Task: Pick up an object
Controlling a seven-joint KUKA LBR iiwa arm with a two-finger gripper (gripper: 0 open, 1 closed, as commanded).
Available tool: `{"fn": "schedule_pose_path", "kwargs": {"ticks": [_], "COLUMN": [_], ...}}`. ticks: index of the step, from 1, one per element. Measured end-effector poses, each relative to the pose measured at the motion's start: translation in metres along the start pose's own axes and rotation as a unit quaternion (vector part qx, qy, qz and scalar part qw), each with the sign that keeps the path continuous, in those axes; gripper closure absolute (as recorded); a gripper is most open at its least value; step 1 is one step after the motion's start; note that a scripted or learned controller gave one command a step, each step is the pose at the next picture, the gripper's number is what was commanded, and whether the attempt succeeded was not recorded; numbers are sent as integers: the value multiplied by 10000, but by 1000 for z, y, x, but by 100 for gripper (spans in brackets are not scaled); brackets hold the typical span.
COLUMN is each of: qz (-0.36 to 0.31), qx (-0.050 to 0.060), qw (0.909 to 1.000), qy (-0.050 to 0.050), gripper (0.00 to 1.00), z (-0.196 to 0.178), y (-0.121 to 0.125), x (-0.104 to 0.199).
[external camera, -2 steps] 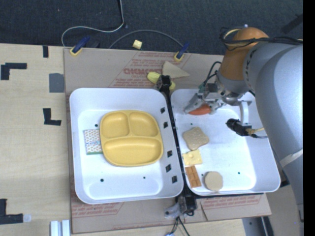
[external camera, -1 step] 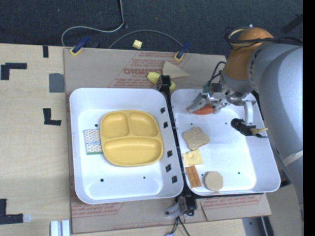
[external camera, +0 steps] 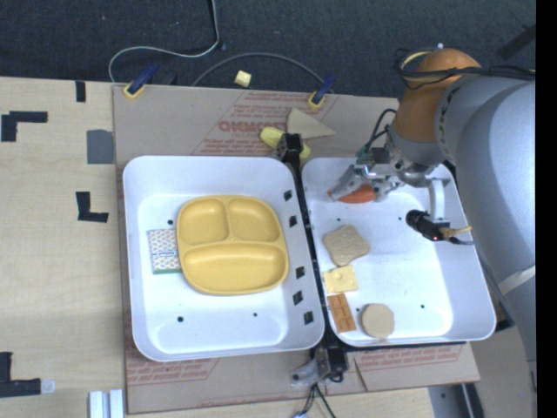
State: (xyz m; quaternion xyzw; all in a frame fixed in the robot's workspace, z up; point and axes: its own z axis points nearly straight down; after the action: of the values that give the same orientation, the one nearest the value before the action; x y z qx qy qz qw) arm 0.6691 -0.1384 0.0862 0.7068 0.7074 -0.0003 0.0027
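My gripper (external camera: pixel 355 181) hangs low over the far left part of the right bin (external camera: pixel 461 294). Directly under it, touching or nearly touching, lies a small orange-red piece (external camera: pixel 357 197), partly hidden by the gripper. Nearer the front of this bin are a tan bread-like slice (external camera: pixel 346 245), a yellow square (external camera: pixel 341 279), a brown rectangular cracker (external camera: pixel 339 312) and a round tan cookie (external camera: pixel 378 320). None of these four is touched by the arm.
The left bin (external camera: pixel 148 181) holds a yellow divided plate (external camera: pixel 232 243) with a green patterned card (external camera: pixel 163 251) at its left side. A black clip strip (external camera: pixel 300 233) runs between the bins. The grey arm (external camera: pixel 496 172) covers the right bin's far right side.
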Motion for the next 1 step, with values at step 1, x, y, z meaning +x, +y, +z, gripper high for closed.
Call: {"fn": "schedule_pose_path", "kwargs": {"ticks": [1], "qz": [8], "qx": [-10], "qw": [10000], "qy": [6], "gripper": [0], "z": [-2], "y": [-72], "x": [13]}}
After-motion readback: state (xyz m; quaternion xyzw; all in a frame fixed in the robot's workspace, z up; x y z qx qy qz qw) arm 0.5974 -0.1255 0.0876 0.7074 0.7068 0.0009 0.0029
